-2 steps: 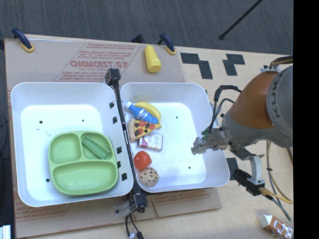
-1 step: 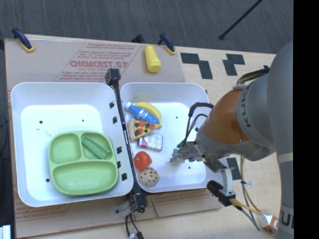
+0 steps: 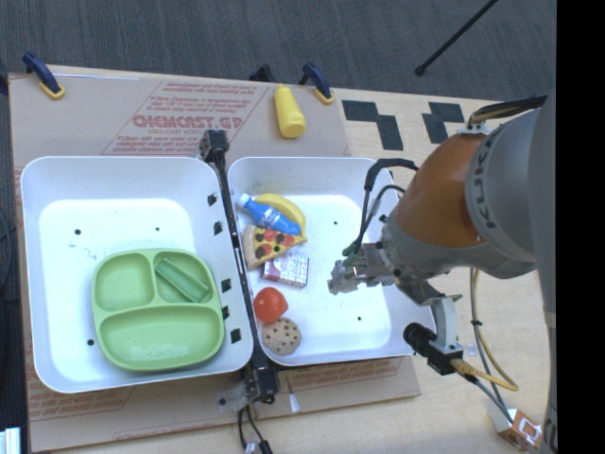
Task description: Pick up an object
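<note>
In the right bin (image 3: 326, 343), along its left side, lie a yellow banana (image 3: 285, 207), a blue bottle (image 3: 266, 215), a pizza slice (image 3: 271, 242), a pink wrapped pack (image 3: 286, 271), a red tomato (image 3: 270, 304) and a cookie (image 3: 281, 336). My gripper (image 3: 346, 279) hangs over the bin's white floor to the right of the pink pack, apart from every object. Nothing shows between its fingers.
The left bin (image 3: 57, 197) holds a green divided plate (image 3: 156, 308) with a green piece in one compartment. A yellow object (image 3: 289, 112) lies on the cardboard behind the bins. The grey arm with its orange band (image 3: 444, 197) covers the right bin's right side.
</note>
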`<state>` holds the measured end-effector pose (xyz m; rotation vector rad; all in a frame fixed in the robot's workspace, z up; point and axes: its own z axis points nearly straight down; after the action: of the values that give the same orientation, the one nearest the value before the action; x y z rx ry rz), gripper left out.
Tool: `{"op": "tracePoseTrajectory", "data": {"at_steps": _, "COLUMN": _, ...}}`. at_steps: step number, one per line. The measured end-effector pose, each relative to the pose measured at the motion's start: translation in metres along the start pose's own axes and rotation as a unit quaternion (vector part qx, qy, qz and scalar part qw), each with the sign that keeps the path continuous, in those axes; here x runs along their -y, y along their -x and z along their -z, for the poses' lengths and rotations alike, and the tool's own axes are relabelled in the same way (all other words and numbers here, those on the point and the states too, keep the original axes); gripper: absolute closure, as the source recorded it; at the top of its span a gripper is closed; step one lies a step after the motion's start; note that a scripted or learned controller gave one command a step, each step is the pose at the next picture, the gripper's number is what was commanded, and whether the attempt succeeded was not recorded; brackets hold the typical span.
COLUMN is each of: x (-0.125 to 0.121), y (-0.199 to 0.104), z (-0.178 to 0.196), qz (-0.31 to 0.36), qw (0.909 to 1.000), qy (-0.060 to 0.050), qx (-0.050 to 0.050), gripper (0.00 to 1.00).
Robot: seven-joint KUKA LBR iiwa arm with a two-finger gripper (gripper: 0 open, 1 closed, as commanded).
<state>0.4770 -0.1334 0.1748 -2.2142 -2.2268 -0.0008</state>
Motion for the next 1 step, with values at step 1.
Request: {"op": "tracePoseTrajectory", "data": {"at_steps": 1, "x": -0.0235, "y": 0.0249, "z": -0.0019, "qz": -0.001, "qw": 1.0000, "qy": 0.000, "qx": 0.000, "gripper": 1.00}}
